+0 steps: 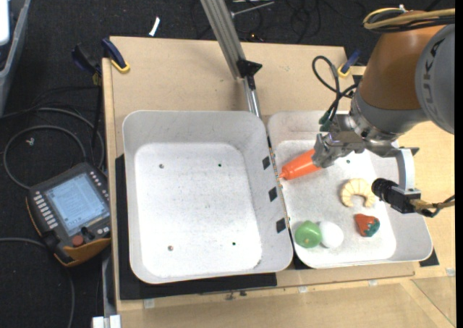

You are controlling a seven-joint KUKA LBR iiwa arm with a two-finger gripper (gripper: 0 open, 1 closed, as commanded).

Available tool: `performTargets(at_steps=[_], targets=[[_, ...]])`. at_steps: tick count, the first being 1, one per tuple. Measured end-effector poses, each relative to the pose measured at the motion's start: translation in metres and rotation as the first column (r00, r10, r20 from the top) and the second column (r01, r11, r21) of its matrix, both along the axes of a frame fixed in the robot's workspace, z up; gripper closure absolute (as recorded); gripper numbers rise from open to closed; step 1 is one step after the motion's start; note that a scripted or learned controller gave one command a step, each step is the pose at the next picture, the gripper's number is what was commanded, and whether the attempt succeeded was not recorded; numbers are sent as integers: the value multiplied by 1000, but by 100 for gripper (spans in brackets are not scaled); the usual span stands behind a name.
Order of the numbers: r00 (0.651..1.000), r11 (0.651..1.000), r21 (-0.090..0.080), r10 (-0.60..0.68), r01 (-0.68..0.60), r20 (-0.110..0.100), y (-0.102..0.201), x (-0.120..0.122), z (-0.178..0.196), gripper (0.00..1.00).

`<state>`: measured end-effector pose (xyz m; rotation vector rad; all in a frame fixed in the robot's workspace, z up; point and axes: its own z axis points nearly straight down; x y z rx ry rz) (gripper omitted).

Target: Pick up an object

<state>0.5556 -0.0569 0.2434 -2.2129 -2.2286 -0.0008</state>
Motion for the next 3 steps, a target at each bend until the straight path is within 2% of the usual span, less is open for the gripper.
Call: performTargets(at_steps=[2, 3], targets=[[1000, 1000, 0, 1, -1, 2, 102, 40, -20, 100], [1000, 1000, 1, 0, 0, 3, 150, 66, -14, 100]])
